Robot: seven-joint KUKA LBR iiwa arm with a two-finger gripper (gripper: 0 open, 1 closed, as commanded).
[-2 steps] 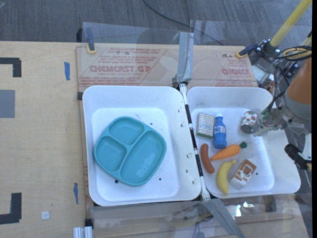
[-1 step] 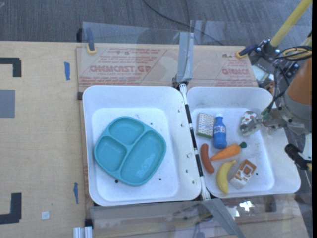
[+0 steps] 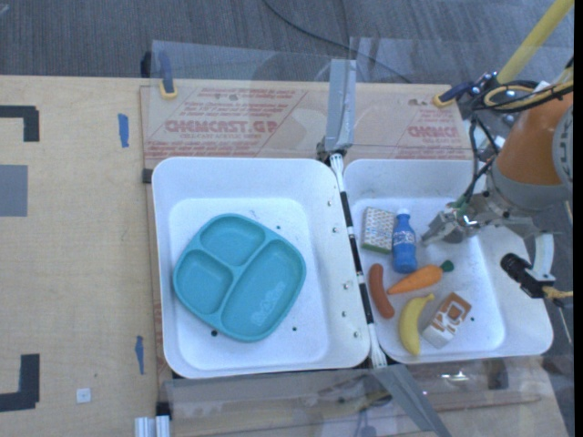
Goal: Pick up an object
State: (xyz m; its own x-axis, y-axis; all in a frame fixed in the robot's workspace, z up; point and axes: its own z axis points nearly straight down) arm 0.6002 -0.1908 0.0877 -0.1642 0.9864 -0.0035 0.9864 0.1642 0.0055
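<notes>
1. I see two shallow white bins side by side on the bench: the left bin [image 3: 182, 185] and the right bin [image 3: 519, 330], meeting at a dark seam between them.
2. In the left bin lies a teal divided plate [image 3: 239, 277] with three compartments, turned at a slant and sitting toward the bin's left and middle.
3. The right bin holds the small objects, all grouped in its left half.
4. A small patterned box [image 3: 378, 229] lies flat near the seam, toward the far side of the bin.
5. Just beside it to the right stands a blue bottle [image 3: 404, 245] with a white cap, its cap end pointing to the far side.
6. A toy carrot [image 3: 419, 279] lies below the bottle, its green tip pointing right and slightly up.
7. A red toy sausage [image 3: 381, 290] lies to the left of the carrot, close to the seam.
8. A yellow toy banana [image 3: 412, 324] curves along the near side, and touching its right side is a small white and brown carton [image 3: 447, 318].
9. My arm reaches in from the right; the gripper [image 3: 446, 228] is low over the right bin, just to the right of the bottle and above the carrot's green tip.
10. I can't tell how far apart its fingers are, and I can't make out any object between them.
</notes>
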